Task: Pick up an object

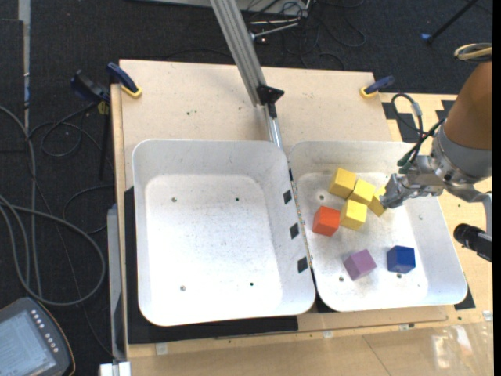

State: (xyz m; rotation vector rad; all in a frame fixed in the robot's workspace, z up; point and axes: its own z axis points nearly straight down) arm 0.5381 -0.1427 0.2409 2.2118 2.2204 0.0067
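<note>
**Small blocks, crowded grip**

Pale board makes up the worktop (211, 100), carrying 2 shallow white bins, with dark floor and loose cables around it. Whether the fingers (389, 195) are spread or closed cannot be told here; their tips sit low at the right-hand bin (438, 288), touching or just beside a cluster of yellow blocks (354, 198). Nothing can be seen held between them.

Just past the yellow cluster lies an orange block (327, 221); a purple block (359, 263) and a blue block (401, 258) lie apart, nearer the camera. All look rigid, light and smooth-faced, so flat opposite sides would probably offer the surest hold. Packed yellow pieces may leave little room; either lone block seems easier.

Behind the fingers, the wrist slants down from the right, the grey arm (462, 159) bulking above it. Beyond, the left bin (156, 159) lies well apart.
</note>
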